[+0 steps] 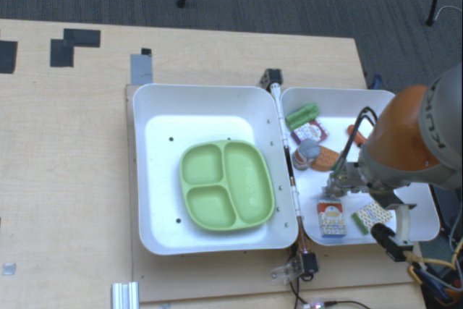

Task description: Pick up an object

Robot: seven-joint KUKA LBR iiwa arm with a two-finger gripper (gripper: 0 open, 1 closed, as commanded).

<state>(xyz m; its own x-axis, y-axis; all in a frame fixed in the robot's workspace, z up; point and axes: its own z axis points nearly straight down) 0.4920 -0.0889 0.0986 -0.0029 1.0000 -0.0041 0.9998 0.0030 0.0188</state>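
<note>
Two shallow white bins sit side by side on the light wooden worktop (65,155). The left bin (155,155) carries a single light-green divided plate (227,185), lying flat toward the bin's near right side. The plate has three compartments: a long one on its right and two smaller ones stacked on its left.

The right bin (428,217) holds a scatter of small objects. At its far left, close to the rim shared with the other bin, lies a green ridged piece (302,114), tilted. Just below it is a small packet with dark red print (311,132), then a grey rounded item (309,149), with a small dark item beside the divider and an orange flat piece (325,158) just beside the grey one. Toward the near edge a small carton with a red-and-white label (331,218) lies flat, and to its right is a patterned green-and-white packet (372,216). A bit of something red-orange (354,134) peeks out from behind the arm.

The grey arm with its orange band (400,134) reaches in from the right over this bin. The gripper (337,187) points down just above the carton, between it and the orange piece; whether it is spread or pressed together I cannot tell, and nothing is visibly pinched in it.
</note>
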